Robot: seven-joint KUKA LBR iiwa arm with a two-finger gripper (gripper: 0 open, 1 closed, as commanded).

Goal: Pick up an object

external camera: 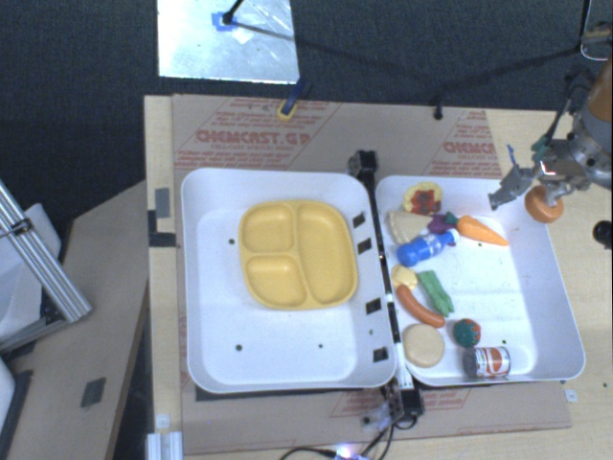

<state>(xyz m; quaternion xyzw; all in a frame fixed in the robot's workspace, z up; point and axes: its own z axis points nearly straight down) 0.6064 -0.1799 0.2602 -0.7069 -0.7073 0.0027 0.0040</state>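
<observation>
Two shallow white bins sit side by side on the bench, touching along a black centre divider (376, 257). Left bin (206, 343): one yellow divided plate (297, 254) with three compartments, lying flat near the middle, nothing on it. Right bin (546, 314): a cluster of toy foods along its left half. Listed from the far end to the near end: a small round pizza-like piece (423, 198) with red and yellow top; a cream wedge (406, 225) just beside it; a purple piece (443, 222) touching the wedge; an orange carrot (482, 230) pointing toward the right; a blue bottle (424, 249) lying on its side; a pale yellow piece (405, 277); a green pod (437, 291) lying at a slant; a red-orange sausage (420, 306) beside the pod; a round tan biscuit (423, 345); a small red and green ball (466, 332); a red and white can (490, 361) on its side at the near rim. Gripper (536, 195): raised above the far right corner of the right bin, below the grey wrist. An orange round object (545, 205) sits at the fingertips, apparently pinched between them, though the view is too small to be fully certain of the contact. One silver sheet (228, 27) lies on the dark floor beyond the bench.
</observation>
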